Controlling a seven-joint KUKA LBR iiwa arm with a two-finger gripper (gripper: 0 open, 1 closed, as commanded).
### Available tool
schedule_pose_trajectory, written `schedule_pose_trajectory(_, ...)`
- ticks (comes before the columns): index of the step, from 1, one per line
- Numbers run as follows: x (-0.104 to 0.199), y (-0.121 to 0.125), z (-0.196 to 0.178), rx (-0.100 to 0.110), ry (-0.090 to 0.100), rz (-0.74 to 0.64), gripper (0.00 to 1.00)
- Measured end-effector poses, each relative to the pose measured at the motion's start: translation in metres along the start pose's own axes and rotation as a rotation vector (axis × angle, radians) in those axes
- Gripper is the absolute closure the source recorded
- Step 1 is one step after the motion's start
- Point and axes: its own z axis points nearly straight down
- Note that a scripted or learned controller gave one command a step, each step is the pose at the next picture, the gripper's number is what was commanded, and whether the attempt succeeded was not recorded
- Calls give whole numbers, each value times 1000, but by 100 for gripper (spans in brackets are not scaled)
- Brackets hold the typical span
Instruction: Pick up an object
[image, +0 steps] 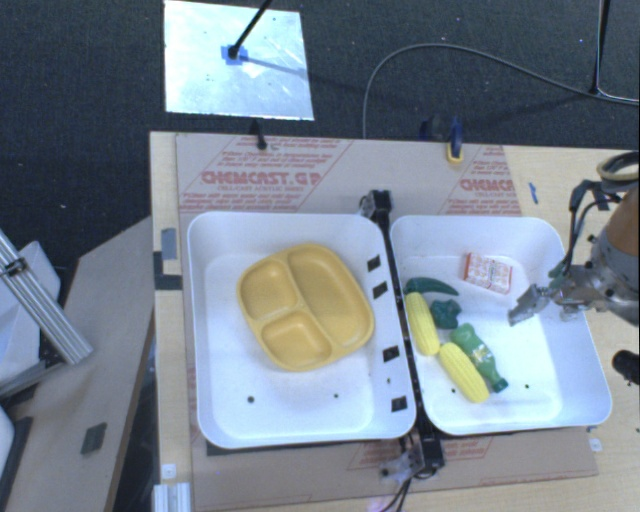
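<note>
The arm (618, 235) is reaching in from the right, its gripper (535, 302) hanging over the right bin (545, 405) near that bin's right wall; the fingers are pointing left toward the toys, nothing is sitting between them, and I cannot tell how wide they are standing.

The toys are lying in the left half of the right bin: one corn cob (422, 323) close along the divider (398, 330); a second corn cob (464, 372) below and right of it; a green bottle (478, 355) touching the second cob's right side; a dark green pepper (430, 287) above the first cob; a small red-and-white packet (487, 271) lying apart near the far wall. Open white floor is showing between the gripper and the toys, and along the bin's near edge.

The left bin (230, 400) is holding a yellow divided plate (305, 305), tilted, with bare floor around it.

Both bins are resting on a cardboard sheet (300, 175) over the bench (160, 180); a grey metal plate (238, 60) is lying on dark carpet (80, 100) beyond; a cable (420, 52) is looping across the carpet.
</note>
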Motion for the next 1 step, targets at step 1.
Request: schedule_pose_trajectory(1,0,3,-6,-12,-3,-4,0)
